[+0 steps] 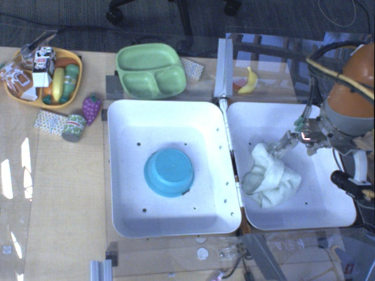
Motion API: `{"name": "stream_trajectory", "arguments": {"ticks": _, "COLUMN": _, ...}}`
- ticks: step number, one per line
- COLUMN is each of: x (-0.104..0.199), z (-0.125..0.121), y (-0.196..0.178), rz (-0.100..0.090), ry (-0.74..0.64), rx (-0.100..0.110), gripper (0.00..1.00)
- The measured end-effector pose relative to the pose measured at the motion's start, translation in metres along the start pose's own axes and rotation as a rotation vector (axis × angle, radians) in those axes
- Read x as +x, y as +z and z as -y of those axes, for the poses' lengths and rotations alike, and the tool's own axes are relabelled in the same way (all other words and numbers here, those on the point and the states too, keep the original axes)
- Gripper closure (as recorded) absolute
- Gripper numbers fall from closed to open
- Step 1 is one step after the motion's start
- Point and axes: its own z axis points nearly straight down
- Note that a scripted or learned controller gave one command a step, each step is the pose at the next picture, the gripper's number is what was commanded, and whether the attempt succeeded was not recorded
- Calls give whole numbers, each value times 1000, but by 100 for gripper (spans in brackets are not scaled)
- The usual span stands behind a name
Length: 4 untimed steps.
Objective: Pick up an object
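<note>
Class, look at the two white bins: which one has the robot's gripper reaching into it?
The right-hand bin, the one holding the crumpled white cloth. The gripper sits at the cloth's upper edge. The left bin holds just a blue bowl, well away from the arm.

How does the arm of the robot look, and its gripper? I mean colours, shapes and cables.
The arm is grey and rounded, with a broad orange band above the wrist. Black and yellowish cables loop over it. The gripper is small and dark, with thin metal-grey fingers, and a small reddish light glows at its base.
</note>
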Motion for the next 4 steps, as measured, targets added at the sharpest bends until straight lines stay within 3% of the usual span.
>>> {"name": "stream_trajectory", "arguments": {"ticks": 1, "x": 2, "z": -28, "y": 116, "rz": 1, "ry": 7, "rx": -16, "gripper": 0}}
{"name": "stream_trajectory", "arguments": {"ticks": 2, "x": 4, "z": -30, "y": 105, "rz": 0, "ry": 6, "rx": -19, "gripper": 100}}
{"name": "stream_trajectory", "arguments": {"ticks": 3, "x": 7, "z": -46, "y": 35, "rz": 1, "ry": 104, "rx": -2, "gripper": 100}}
{"name": "stream_trajectory", "arguments": {"ticks": 4, "x": 36, "z": 15, "y": 28, "rz": 0, "ry": 194, "rx": 1, "gripper": 100}}
